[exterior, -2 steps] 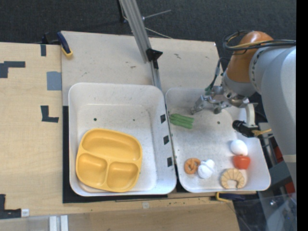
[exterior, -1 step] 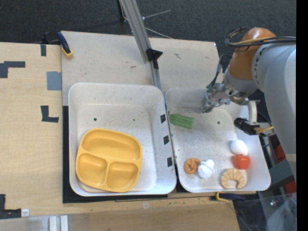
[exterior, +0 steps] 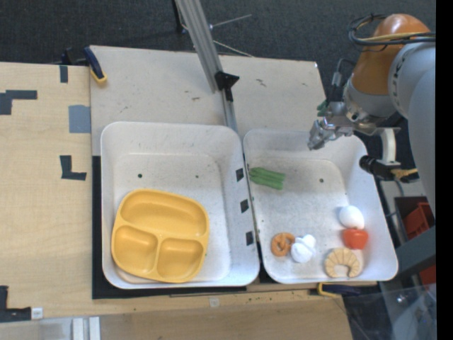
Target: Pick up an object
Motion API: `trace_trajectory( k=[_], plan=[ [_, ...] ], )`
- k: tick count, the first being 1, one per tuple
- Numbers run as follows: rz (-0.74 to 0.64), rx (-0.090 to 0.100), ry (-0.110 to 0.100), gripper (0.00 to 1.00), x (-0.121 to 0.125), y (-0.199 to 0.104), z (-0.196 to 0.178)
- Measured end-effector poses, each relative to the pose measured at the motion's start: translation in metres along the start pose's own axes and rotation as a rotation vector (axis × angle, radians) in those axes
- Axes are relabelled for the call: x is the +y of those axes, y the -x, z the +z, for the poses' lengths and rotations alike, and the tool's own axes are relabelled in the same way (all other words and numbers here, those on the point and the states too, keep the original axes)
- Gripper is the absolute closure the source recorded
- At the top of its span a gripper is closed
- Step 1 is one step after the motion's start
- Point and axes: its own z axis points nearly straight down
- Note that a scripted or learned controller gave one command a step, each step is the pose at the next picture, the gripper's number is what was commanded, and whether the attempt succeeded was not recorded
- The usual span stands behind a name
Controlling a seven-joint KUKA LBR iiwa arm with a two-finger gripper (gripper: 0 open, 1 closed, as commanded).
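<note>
My gripper (exterior: 316, 139) hangs over the far right corner of the right bin (exterior: 368, 190), with nothing visible between its fingers. Below it in that bin lie a green vegetable piece (exterior: 267, 178) near the left wall, a white egg (exterior: 351, 217), a red tomato (exterior: 356, 239), a croissant (exterior: 344, 262), a brown pretzel (exterior: 282, 244) and a small white item (exterior: 303, 249). The gripper is well apart from all of them, the green piece being the nearest.
The left bin (exterior: 120, 140) holds a yellow divided plate (exterior: 161, 235) at its near left. A grey metal pole (exterior: 202, 41) slants down to the divide between the bins. The wooden bench top (exterior: 42, 190) spreads to the left.
</note>
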Motion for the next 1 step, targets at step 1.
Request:
trace_trajectory(
  k=[1],
  plan=[
    [0.0, 0.0, 0.001, 1.0, 0.0084, 0.0053, -0.0599]
  ],
)
